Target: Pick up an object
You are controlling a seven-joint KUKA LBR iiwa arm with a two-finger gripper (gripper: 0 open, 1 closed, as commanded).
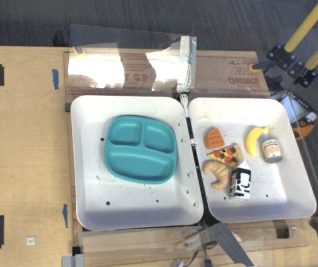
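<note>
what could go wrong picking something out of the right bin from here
The pizza slice, croissant and black-and-white carton lie packed together, so a grab at one could nudge or catch its neighbours. The banana and small jar sit close too, and the jar looks likely to tip or roll if bumped.

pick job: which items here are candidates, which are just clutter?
Candidates, all in the right bin:
banana
can
croissant
pizza slice
orange piece
black-and-white carton

Just lying about:
teal tray in the left bin
clear panel
cardboard
</note>
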